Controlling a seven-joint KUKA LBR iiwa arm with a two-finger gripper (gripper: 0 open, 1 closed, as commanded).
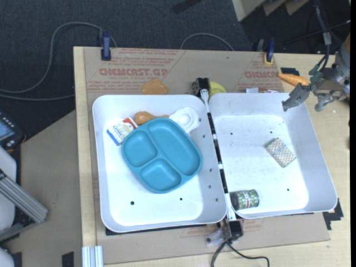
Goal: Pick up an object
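At the frame's upper right, our gripper (306, 100) hangs released above the right bin (311, 149), well apart from the green can (245, 199).

Hand (307, 97) open, fingers spread

Blue clamps (105, 45), cables (50, 60), carpet (111, 10).
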